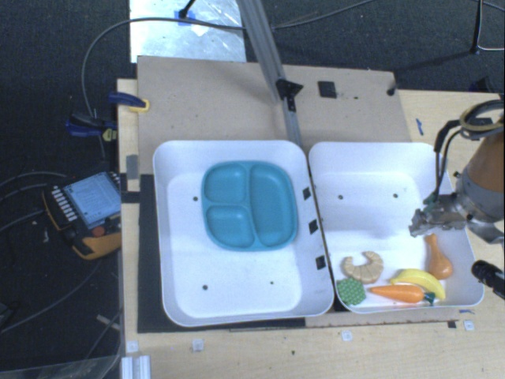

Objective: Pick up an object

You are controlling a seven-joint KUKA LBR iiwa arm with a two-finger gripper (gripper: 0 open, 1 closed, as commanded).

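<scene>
Nearest me, carrot lies lengthwise left-right, just below banana. Gripper hovers above-right of them; I can't tell its opening.

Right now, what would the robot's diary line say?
arm: over right bin | gripper: above orange drumstick toy | nearby: banana, carrot, croissant | left bin: blue plate

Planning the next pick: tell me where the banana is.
The banana lies in the right bin, near its front right corner, just above the carrot, right of the croissant and below the hand.
</scene>
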